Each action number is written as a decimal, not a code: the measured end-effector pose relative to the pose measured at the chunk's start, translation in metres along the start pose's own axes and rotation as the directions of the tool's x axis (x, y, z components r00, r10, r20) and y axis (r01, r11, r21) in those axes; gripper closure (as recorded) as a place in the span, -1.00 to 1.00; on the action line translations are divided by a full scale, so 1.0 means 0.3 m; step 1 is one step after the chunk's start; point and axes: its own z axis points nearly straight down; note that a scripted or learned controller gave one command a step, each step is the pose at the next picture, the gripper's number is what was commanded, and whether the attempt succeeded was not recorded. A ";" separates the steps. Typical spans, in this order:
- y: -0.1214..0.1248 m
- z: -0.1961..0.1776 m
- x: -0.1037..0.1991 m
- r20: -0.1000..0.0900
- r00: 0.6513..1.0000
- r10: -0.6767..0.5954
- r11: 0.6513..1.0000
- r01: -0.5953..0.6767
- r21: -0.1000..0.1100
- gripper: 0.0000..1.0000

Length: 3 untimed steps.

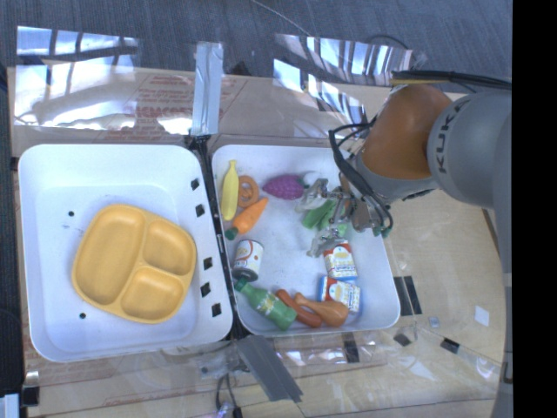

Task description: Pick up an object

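Smooth moulded yellow three-compartment tray [132,262]

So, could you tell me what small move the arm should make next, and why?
Probably a short descent: the gripper hangs in the right bin just above a green toy, with nothing visibly between its fingers, so lowering onto that piece looks like the likeliest route to a grasp.

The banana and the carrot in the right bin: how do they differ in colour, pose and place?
The banana is yellow; the carrot is orange with a green end. The banana lies nearly upright in the picture, along the bin's left wall; the carrot lies slanted, its green end pointing down-left. The banana sits nearer the top-left corner; the carrot lies just below and right of it. Both are long toy foods in the same right bin.
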 end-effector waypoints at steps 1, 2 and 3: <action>0.028 0.042 0.081 -0.007 0.997 0.081 0.997 -0.081 -0.002 -1.00; 0.034 0.005 0.074 -0.004 0.997 0.074 0.997 -0.074 -0.001 1.00; -0.011 -0.221 0.059 0.000 0.990 0.138 0.990 -0.138 0.001 1.00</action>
